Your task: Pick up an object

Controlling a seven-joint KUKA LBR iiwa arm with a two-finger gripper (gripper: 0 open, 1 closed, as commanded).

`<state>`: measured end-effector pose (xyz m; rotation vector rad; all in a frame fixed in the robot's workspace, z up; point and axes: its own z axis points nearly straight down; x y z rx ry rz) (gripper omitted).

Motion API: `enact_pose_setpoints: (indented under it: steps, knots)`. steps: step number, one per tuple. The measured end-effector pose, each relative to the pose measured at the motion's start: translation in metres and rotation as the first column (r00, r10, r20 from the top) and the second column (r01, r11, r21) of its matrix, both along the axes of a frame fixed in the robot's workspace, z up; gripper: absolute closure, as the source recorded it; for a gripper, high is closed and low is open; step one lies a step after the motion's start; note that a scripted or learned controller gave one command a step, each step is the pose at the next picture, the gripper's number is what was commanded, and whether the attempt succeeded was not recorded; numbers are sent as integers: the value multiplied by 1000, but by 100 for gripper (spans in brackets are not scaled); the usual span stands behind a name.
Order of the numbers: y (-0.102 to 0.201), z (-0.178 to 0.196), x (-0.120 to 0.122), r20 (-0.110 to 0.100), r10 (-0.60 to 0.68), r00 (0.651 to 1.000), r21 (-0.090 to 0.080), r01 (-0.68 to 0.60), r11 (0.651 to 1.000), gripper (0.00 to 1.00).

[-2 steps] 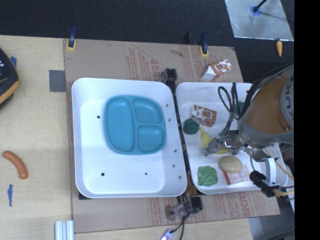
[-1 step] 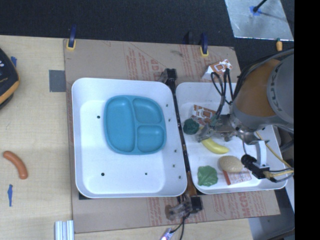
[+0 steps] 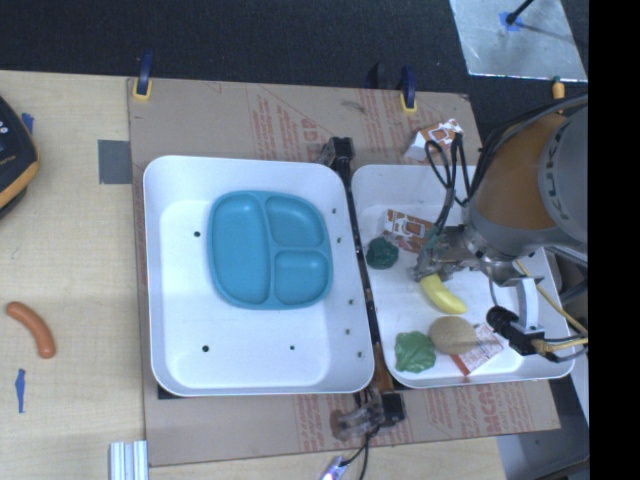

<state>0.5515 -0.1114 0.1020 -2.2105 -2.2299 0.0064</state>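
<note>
The right bin (image 3: 400, 183) holds several items. A yellow banana-shaped piece (image 3: 442, 295) lies at its middle, and a dark green round object (image 3: 381, 254) sits to the left. A brown and white packet (image 3: 404, 230) lies near the back. A tan rounded object (image 3: 454, 333) rests on a red and white packet (image 3: 478, 353), beside a light green leafy piece (image 3: 415, 351) at the front. My gripper (image 3: 434, 265) hangs low over the bin, right at the banana piece's upper end. The grey and orange arm (image 3: 520, 183) covers the bin's right part.
The left bin (image 3: 170, 268) carries a blue divided plate (image 3: 270, 249). A sausage-shaped toy (image 3: 32, 328) lies on the bench at far left, and a black and yellow device (image 3: 12, 158) sits at the left edge. Cables (image 3: 450, 168) hang by the wrist.
</note>
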Motion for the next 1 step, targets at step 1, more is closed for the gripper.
enact_pose_setpoints:
  steps: [1]
  knots:
    - [60,91,69,3,-4,1000,3,4,1000,100]
